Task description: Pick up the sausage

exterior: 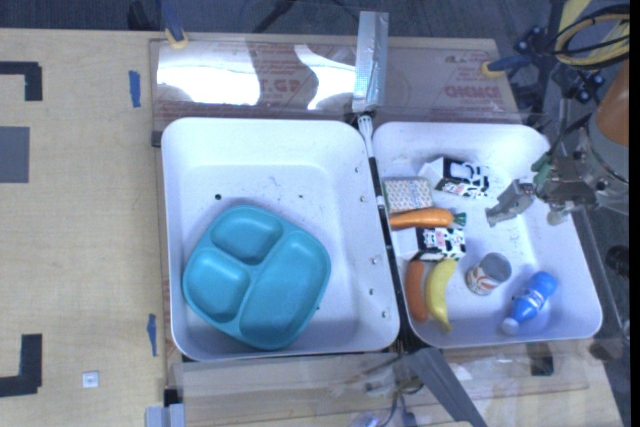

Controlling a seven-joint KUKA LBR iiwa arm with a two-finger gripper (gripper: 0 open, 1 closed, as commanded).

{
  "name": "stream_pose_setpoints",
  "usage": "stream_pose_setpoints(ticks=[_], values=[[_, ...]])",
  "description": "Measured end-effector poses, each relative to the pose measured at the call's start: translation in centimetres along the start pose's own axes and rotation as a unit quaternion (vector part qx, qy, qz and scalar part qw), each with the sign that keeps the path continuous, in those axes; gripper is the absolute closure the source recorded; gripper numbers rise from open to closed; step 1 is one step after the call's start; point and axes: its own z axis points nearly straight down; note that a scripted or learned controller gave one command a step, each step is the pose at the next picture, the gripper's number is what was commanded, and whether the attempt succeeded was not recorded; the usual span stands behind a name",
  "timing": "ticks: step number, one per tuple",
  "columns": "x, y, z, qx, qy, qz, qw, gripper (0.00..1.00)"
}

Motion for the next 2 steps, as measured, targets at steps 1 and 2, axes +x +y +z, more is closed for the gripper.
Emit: stream_pose_setpoints(ticks=[1, 2], values=[[4.2, 10.8, 6.0, -0.002, -0.001, 0.022, 0.9998, 0.00], [10.2, 13.3, 7.4, -0.002, -0.001, 0.202, 0.9794, 0.00]])
